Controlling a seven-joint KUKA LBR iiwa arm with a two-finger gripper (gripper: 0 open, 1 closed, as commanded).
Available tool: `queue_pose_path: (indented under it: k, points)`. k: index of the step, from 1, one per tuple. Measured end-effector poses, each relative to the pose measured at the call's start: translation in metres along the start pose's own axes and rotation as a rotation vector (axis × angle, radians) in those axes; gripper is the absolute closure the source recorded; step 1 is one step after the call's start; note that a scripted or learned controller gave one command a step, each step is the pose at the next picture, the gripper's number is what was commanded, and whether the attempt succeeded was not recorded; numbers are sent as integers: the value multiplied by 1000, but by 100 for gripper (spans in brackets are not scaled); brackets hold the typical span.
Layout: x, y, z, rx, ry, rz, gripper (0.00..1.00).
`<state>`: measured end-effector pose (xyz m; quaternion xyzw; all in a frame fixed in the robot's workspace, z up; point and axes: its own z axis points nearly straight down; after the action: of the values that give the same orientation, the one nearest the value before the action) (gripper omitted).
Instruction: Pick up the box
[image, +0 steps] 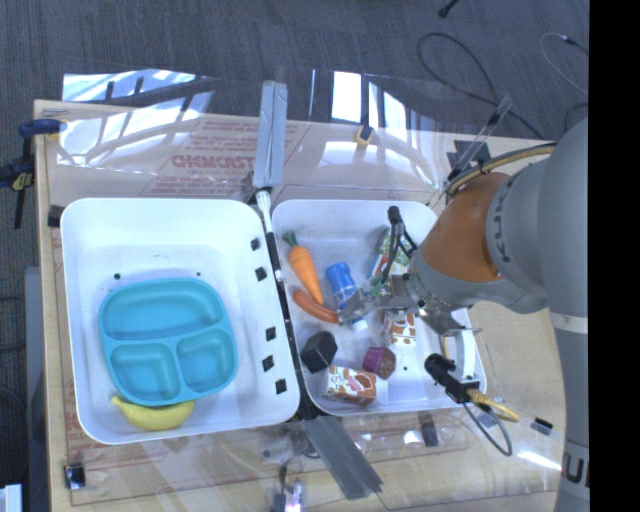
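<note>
A small orange-and-white box (352, 385) lies at the front of the right bin (330, 218), beside a purple cube (379, 361). A second white carton with red print (401, 328) lies just under the wrist. My gripper (362, 308) hangs low in the middle of that bin, next to a blue can (341, 282) and the end of an orange carrot (305, 273). It is about a hand's width behind the orange-and-white box and not touching it. The arm covers the bin's right part.
A black round object (319, 350) lies left of the box. A greenish packet (384, 250) sits toward the back of the right bin. The left bin (80, 230) holds a blue divided tray (166, 338) and a banana (152, 413).
</note>
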<state>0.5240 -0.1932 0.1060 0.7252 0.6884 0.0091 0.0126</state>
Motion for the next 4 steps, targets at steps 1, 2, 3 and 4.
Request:
queue_pose_path:
  k: [1, 2, 3, 4]
  points:
    - [74, -48, 10, 17, -5, -70, 0]
    - [135, -17, -86, 32, 7, -205, 0]
    - [108, -31, -28, 14, 27, -259, 0]
    - [100, 19, -15, 119, 81, -350, 0]
